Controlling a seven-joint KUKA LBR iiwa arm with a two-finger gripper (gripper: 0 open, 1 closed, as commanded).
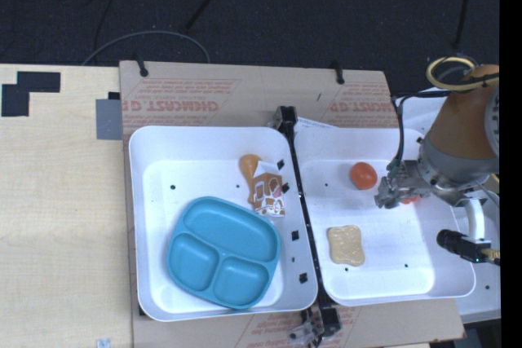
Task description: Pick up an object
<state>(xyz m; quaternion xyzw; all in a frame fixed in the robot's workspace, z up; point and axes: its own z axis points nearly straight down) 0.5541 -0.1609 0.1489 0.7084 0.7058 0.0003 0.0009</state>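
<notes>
Your hand [391, 193] is hovering low over the right bin [383, 289], near its right side; I cannot tell how it is set. The red ball [363, 174] is lying just beside it on the left, and a beige toast piece [346, 245] is resting nearer the front. In the left bin [151, 175], a blue divided tray [222, 252] is sitting beside a small patterned packet [267, 195].

Both bins [151, 175] are white. The tray [222, 252] is bright blue. The ball [363, 174] is red-orange. The toast [346, 245] is pale tan. At the tray's 1 o'clock lies a white packet [267, 196] with brown marks and an orange-brown piece [249, 166]. The cardboard [245, 96] is tan with red letters.
</notes>
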